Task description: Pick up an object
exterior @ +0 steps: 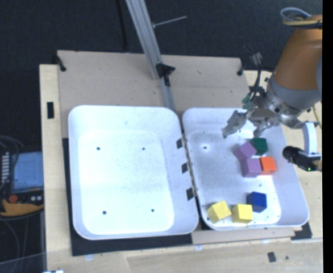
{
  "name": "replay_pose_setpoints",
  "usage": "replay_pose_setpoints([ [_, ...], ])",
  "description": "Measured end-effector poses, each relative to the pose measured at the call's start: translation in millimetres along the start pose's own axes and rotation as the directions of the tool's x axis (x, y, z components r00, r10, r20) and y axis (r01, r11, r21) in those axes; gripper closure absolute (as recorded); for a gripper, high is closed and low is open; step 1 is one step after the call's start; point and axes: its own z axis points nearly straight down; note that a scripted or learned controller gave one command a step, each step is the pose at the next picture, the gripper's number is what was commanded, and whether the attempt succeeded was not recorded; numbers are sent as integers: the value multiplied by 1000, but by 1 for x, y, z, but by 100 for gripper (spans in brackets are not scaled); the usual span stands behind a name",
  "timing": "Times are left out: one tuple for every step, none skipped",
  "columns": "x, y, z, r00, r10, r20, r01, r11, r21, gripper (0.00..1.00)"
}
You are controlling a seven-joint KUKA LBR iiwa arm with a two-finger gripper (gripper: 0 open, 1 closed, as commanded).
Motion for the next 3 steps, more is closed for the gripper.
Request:
replay_pose_setpoints([
  [0,0,0,1000,1,0,-1,1000,-1,0],
  [-4,6,44,1000,3,1,-3,1000,4,0],
  [-15,5,93,1000,4,1,-4,1000,5,0],
])
